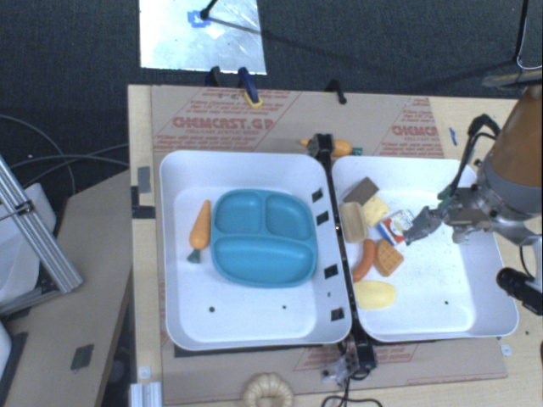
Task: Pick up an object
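Two white bins sit on the worktop [280, 108]; in the left bin [178, 227] we see a carrot [199, 226] beside a blue tray [261, 236], while right, toy foods [373, 244] cluster beneath the fingers [422, 225], whose opening we cannot tell.

1. I note a grey metal wrist housing [501, 206] beneath a broad orange band [519, 147].
2. I see a thin black cable [469, 147] looping alongside.
3. I record a dark two-finger gripper [417, 227].

I watch through one fixed camera above the bench [280, 113], angled down (fairly far back) on both white bins [182, 227]; the arm [517, 155] enters from its right.
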{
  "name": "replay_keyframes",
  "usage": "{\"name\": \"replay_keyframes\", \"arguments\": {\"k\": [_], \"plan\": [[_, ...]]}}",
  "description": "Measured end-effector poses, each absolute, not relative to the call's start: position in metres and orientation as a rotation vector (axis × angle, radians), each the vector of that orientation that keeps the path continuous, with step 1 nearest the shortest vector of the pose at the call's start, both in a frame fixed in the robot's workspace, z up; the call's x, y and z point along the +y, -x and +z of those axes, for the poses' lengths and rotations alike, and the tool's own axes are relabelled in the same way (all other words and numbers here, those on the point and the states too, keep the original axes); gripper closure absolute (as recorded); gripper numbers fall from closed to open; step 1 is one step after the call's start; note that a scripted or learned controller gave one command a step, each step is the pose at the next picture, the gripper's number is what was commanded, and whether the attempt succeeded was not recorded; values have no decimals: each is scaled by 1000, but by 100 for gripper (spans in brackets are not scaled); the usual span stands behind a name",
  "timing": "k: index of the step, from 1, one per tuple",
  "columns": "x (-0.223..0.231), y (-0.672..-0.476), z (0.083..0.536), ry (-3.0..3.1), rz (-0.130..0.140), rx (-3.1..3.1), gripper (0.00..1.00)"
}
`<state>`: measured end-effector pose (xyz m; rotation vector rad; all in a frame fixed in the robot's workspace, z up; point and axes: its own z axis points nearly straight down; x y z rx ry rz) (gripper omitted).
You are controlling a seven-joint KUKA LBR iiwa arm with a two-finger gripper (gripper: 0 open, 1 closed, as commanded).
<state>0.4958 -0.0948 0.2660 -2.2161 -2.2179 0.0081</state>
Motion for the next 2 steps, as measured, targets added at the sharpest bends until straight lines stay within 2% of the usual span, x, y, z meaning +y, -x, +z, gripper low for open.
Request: {"name": "replay_keyframes", "arguments": {"k": [1,2], "plan": [[-95,-498,270,2219,-2,-2226,0],[-99,-500,228,2219,2,-2221,0]]}}
